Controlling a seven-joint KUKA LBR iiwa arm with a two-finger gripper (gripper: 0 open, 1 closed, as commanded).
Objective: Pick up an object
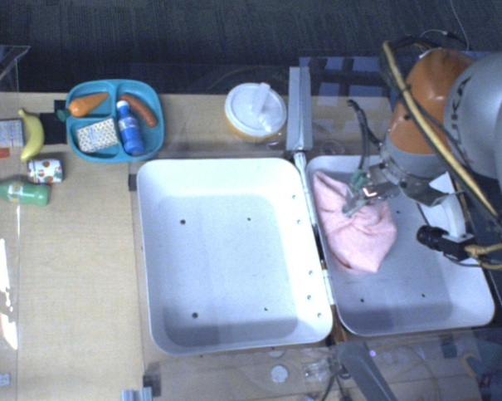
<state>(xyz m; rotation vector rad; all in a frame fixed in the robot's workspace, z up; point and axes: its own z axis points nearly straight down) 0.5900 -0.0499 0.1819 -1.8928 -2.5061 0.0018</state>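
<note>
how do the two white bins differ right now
The left bin is wider and shows bare white floor; the right bin is narrower and holds a crumpled pink cloth. The gripper hangs over the right bin, at the cloth, while the left bin has no arm above it. Both are shallow, white, and sit side by side.
</note>
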